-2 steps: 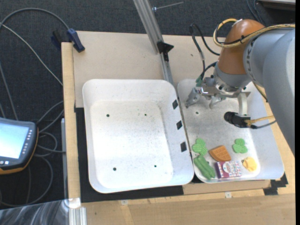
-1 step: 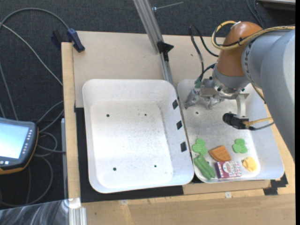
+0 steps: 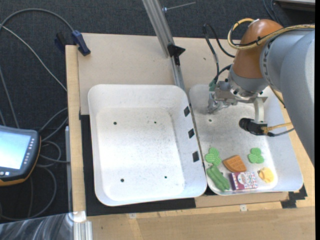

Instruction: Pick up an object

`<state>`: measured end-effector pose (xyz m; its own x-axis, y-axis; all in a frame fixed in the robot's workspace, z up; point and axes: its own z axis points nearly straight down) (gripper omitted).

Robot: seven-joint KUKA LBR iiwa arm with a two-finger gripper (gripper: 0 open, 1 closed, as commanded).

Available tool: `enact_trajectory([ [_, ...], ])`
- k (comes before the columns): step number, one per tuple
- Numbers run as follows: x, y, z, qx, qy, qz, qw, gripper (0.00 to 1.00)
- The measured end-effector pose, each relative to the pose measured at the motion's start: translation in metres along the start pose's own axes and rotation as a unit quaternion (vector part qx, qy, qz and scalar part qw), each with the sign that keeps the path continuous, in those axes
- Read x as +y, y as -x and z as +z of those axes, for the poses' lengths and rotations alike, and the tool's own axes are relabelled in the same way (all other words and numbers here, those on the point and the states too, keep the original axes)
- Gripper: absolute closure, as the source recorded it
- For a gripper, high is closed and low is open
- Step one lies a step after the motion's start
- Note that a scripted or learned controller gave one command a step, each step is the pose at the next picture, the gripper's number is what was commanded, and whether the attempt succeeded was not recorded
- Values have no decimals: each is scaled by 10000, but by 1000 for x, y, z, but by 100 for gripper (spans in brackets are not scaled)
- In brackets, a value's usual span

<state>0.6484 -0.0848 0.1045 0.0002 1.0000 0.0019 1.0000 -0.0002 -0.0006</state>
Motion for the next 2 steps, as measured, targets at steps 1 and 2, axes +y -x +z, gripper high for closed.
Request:
enact_trajectory([
  [1, -5, 1, -46, -11, 28, 2, 10000, 100],
  [2, -3, 1, -101, -13, 42, -8, 10000, 100],
])
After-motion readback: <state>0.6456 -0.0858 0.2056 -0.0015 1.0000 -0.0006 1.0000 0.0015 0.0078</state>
